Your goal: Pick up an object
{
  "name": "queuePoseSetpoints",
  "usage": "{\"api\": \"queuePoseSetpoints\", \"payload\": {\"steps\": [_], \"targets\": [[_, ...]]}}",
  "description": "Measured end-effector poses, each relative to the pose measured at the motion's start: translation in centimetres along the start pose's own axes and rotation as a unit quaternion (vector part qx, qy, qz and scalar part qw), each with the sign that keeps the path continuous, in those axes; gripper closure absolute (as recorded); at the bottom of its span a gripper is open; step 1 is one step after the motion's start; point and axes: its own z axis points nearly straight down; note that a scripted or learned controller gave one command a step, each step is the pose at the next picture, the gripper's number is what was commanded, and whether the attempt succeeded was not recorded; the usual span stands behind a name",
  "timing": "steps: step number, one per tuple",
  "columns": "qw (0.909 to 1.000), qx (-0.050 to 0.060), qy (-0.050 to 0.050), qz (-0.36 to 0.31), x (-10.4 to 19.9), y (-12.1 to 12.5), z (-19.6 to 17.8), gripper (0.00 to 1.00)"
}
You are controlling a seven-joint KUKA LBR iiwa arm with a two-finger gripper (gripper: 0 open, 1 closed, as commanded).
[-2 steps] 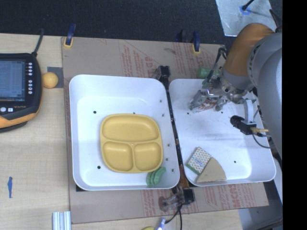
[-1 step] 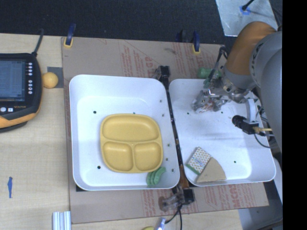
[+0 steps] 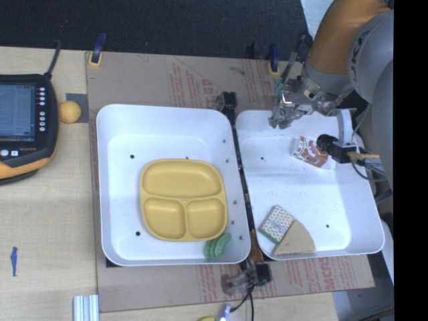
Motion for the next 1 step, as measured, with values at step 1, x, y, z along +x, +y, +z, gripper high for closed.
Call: {"api": "queuePoseSetpoints", "payload": {"steps": [1], "targets": [[1.0000, 0.000, 0.000, 0.001, -3.20, -1.13, -5.60, 1.00]]}}
